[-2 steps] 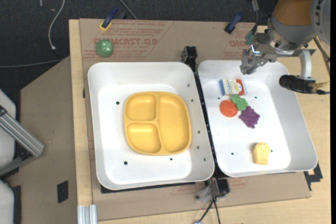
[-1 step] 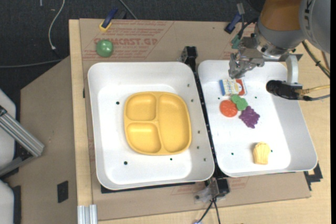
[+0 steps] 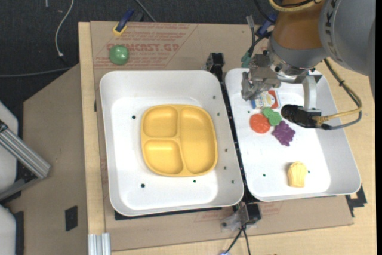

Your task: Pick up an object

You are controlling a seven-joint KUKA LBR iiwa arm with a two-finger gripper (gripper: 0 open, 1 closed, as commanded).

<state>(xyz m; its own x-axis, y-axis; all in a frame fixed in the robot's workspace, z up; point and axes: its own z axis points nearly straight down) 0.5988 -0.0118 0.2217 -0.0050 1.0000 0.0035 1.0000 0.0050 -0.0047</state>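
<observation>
Camera view puts the gripper (image 3: 258, 88) low over the far left part of the right bin (image 3: 334, 179), with the arm (image 3: 310, 9) bulking above it. Whether it is spread or closed I cannot tell; the wrist hides that.

Just near of it lies a tight cluster of toy food: a red piece (image 3: 259, 123), a green piece (image 3: 273, 116) touching it on the right, and purple grapes (image 3: 283, 134) just beside those. A small red-and-white item (image 3: 271, 98) peeks out under the gripper, too hidden to name. A yellow piece (image 3: 296, 174) sits alone, nearer and well apart from the rest. The left bin (image 3: 119, 128) holds a yellow divided plate (image 3: 179, 140), and a green ball (image 3: 119, 55) rests on the cardboard beyond.

These look like light, hollow plastic, stiff and smooth, so probably prone to squirting out of a pinch. The red piece is closest, but its neighbours crowd one side; closing across its middle along the free axis seems best. The yellow piece has clear space all round and would likely be the easier take, gripped across its narrow width.
</observation>
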